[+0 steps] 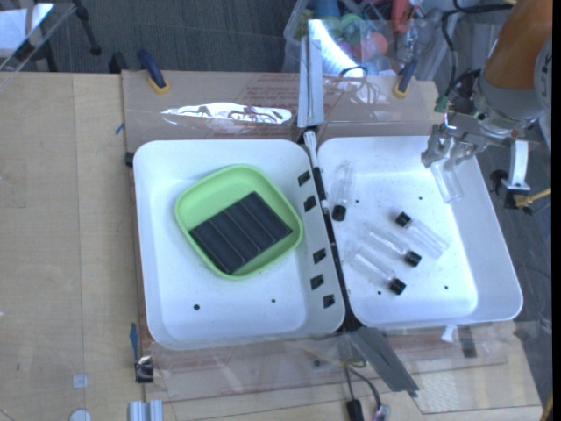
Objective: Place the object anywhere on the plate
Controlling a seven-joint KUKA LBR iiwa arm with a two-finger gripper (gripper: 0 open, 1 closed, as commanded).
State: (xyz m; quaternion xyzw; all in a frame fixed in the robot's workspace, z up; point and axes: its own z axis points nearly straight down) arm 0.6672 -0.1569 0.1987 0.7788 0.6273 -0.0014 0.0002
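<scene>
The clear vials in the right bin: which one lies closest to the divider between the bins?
The vial at the bin's upper left, lying lengthwise beside the divider with its black cap toward the camera. The other three vials lie grouped nearer the bin's middle.

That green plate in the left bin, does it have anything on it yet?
Yes. A dark ribbed rectangular slab lies flat on the green plate. The small clear tubes with black caps are in the right bin.

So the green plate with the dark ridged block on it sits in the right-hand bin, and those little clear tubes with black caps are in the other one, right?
Not quite: the green plate, with the dark ridged block on it, sits in the left bin. The clear tubes with black caps lie in the right bin. The camera view shows both.
</scene>
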